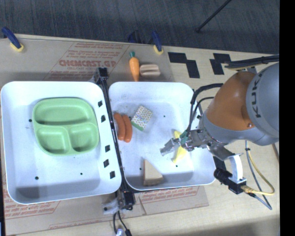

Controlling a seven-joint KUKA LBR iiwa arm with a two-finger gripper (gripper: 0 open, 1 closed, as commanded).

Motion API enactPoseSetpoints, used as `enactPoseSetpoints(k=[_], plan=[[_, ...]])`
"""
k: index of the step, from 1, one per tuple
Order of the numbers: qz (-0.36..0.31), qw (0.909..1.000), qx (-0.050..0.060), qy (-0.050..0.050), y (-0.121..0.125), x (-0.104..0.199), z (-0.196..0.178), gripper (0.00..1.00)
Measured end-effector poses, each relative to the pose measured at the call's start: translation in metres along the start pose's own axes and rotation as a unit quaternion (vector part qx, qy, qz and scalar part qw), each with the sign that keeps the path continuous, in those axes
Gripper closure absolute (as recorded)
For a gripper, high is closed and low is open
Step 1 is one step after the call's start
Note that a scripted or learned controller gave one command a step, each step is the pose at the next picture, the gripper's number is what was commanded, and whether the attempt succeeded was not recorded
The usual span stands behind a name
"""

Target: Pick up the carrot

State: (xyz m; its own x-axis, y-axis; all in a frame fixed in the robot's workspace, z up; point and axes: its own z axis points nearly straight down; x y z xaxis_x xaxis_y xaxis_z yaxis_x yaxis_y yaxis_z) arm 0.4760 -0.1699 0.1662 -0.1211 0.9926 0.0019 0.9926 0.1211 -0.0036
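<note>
Hovering low in the right bin, the gripper [171, 147] – can't tell its jaw state – sits well apart from the carrot [133, 67], lying lengthwise beyond the bin's far rim.

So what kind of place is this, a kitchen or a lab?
Most likely a robotics lab: a KUKA arm reaches over two white bins holding toy food, on a clamped cardboard sheet.
</note>
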Motion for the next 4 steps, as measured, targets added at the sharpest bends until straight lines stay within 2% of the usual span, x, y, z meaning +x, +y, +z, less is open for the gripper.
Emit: enactPoseSetpoints(k=[1,2,3,4], plan=[[-0.086,0.9963,-0.001,-0.001,0.025,-0.017,-0.084,0.0],[-0.128,0.9918,0.0,0.0,0.007,-0.024,0.009,0.0],[-0.071,0.9975,-0.001,-0.001,0.055,-0.048,0.019,0.0],[-0.068,0.9977,-0.002,-0.002,0.067,-0.05,-0.134,0.0]])
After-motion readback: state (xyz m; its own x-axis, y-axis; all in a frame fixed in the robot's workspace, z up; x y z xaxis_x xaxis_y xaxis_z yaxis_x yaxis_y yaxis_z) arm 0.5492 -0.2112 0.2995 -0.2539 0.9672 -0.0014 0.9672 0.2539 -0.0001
